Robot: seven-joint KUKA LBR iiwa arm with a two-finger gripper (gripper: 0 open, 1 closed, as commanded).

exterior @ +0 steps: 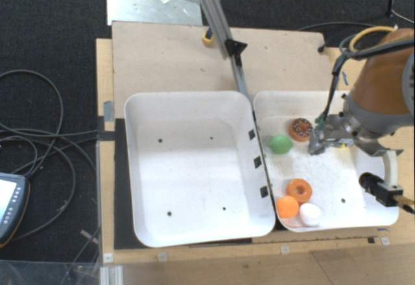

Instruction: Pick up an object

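A: What stands on the worktop (162,57)?

B: Two shallow white bins side by side. The left bin (139,148) is the larger in this view; the right bin (343,209) touches it along a shared edge marked by small dark clips.

A: Which objects lie in the right bin?

B: Five. A green ball (280,144) lies near the shared edge. A brown speckled ring (301,129) lies just beside it, toward the far wall. Toward the near wall, an orange ring (299,189) lies flat, with an orange ball (287,206) and a white ball (310,214) close in front of it, the two balls touching or nearly so.

A: Where are the arm (382,89) and its jaws?

B: The arm reaches in from the right, over the right bin. Its gripper (322,139) is low over the bin, just right of the brown speckled ring.

A: Are the jaws spread or pressed together?

B: That cannot be told; the tips are too small and dark to resolve, and nothing is visibly pinched between them.
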